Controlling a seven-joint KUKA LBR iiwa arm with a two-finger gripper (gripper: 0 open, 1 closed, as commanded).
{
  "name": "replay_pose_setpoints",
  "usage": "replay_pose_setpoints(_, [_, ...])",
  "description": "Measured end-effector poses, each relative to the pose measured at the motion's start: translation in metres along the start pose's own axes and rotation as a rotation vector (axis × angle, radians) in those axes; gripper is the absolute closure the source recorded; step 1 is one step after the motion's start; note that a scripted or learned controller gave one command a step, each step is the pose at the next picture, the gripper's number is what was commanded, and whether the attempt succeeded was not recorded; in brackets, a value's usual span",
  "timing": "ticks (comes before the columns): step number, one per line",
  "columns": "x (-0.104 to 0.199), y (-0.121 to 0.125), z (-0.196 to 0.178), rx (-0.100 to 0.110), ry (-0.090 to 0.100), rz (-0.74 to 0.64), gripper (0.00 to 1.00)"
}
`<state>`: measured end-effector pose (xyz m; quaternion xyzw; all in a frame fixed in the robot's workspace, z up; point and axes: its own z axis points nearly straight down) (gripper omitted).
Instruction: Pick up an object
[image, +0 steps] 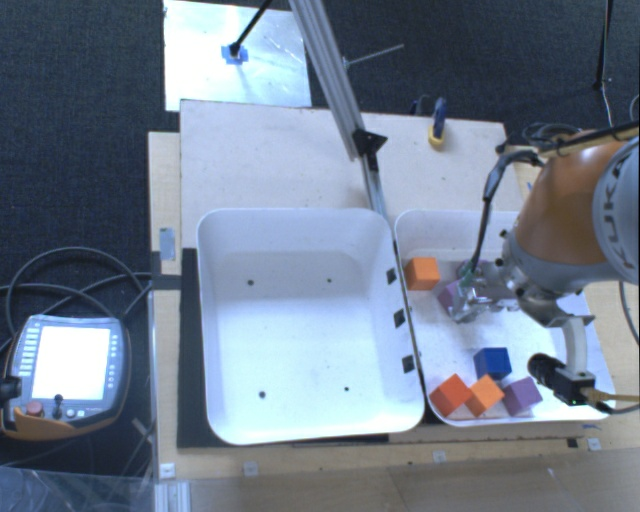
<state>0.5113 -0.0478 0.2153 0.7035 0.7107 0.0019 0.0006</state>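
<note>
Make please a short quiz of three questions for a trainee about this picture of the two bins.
1. True or false: the small orange cube near the divider lies in the right white bin.
2. What colour is the cube directly above the front cluster? A) green B) blue C) yellow
3. Which blocks flank the orange cube in the front row?

Key: 1 true. 2 B, the blue cube. 3 the orange block and the purple block.

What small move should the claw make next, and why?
Probably close on the purple block and lift a little. The claw sits low in the right bin, right against that block, while the orange block lies apart beside it.
</note>
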Motion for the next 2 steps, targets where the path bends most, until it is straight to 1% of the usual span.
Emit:
replay_pose_setpoints(1, [0.054, 0.011, 0.002, 0.001, 0.001, -0.001, 1.00])
replay_pose_setpoints(2, [0.109, 0.022, -0.004, 0.000, 0.001, -0.001, 1.00])
